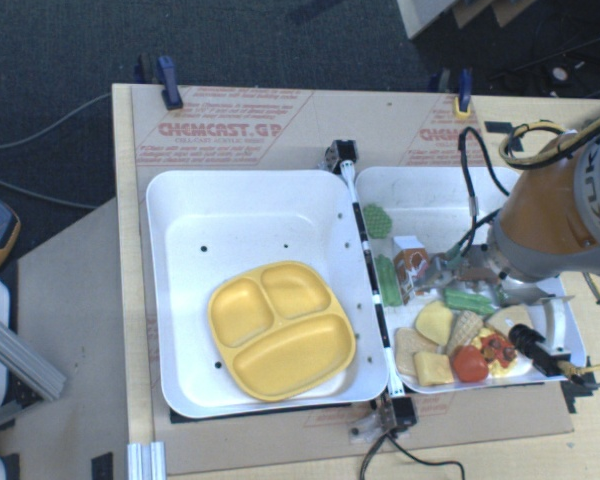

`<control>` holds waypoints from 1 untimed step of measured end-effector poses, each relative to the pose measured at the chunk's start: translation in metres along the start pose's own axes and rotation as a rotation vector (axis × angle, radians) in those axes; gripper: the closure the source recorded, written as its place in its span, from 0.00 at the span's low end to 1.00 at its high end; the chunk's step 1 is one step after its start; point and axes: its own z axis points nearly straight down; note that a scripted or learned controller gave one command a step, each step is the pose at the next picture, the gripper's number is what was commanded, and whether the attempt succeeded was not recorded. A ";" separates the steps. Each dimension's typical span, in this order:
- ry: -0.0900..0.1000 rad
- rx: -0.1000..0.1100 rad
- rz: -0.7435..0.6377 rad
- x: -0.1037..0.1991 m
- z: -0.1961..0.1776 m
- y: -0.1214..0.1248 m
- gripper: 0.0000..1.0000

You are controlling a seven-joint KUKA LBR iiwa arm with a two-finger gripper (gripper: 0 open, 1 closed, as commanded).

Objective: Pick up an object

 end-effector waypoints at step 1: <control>0.005 0.022 -0.007 0.012 0.005 0.085 0.00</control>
